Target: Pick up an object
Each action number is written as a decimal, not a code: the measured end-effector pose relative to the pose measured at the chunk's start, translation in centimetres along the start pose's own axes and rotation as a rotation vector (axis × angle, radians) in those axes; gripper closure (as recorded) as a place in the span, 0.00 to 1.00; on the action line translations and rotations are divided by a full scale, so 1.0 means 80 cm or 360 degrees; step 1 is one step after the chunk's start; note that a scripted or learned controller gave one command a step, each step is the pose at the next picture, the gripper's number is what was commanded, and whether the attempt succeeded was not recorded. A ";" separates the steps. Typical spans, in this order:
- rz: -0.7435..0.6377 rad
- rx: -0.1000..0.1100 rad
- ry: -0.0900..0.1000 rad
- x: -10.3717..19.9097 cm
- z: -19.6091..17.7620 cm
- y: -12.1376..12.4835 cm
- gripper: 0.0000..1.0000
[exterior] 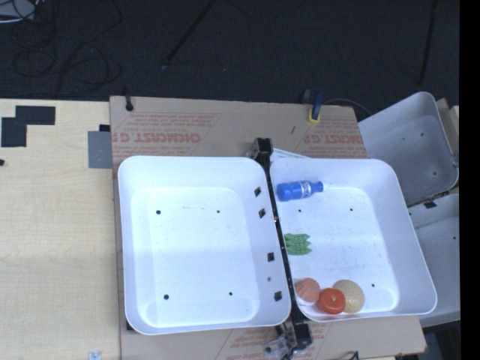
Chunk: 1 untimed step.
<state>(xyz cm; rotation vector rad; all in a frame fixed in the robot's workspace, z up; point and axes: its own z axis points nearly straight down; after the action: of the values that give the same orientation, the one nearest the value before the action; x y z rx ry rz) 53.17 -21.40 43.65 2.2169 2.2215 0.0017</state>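
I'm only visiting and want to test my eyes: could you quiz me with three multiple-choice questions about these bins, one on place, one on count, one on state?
1. Where is the blue bottle?
A. left bin
B. right bin
C. on the cardboard

2. How many things lie in the right bin?
A. two
B. five
C. eight

3. How does the bottle rest?
A. upright
B. on its side
C. hanging

Answers: 1 B, it lies near that bin's far wall. 2 B, bottle, green piece and three round items. 3 B, its length lies flat.
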 end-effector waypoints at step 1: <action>-0.0003 0.0012 0.0003 0.001 0.033 0.011 1.00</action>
<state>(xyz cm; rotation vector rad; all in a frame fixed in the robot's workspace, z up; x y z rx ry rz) 54.09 -21.30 40.98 2.2195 2.2279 -0.0044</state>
